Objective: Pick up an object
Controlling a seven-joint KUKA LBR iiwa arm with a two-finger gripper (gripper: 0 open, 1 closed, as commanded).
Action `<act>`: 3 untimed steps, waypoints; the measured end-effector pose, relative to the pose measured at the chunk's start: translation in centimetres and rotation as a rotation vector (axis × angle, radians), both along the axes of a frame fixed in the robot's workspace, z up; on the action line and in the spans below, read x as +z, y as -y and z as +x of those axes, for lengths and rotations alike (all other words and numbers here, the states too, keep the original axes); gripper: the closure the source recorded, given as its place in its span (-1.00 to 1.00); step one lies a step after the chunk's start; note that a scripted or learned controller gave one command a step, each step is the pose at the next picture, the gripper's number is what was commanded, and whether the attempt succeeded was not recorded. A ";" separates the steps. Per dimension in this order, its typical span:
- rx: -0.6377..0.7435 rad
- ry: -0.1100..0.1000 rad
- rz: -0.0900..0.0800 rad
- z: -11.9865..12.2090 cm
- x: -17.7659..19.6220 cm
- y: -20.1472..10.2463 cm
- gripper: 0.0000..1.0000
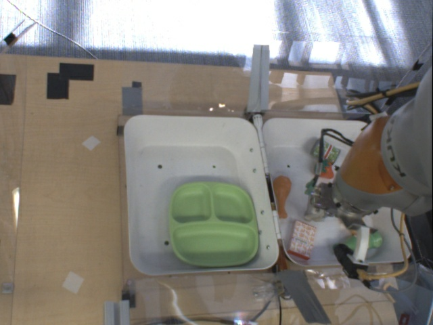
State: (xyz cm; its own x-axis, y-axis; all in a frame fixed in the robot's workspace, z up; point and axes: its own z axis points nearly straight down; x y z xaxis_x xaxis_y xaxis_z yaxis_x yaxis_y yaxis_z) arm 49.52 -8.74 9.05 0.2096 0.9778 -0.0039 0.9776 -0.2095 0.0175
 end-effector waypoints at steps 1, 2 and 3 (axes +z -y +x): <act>0.078 0.001 0.008 -0.2 0.0 0.8 1.00; 0.084 0.003 -0.001 -0.3 0.0 0.2 1.00; 0.081 0.003 -0.001 -0.3 0.0 0.1 1.00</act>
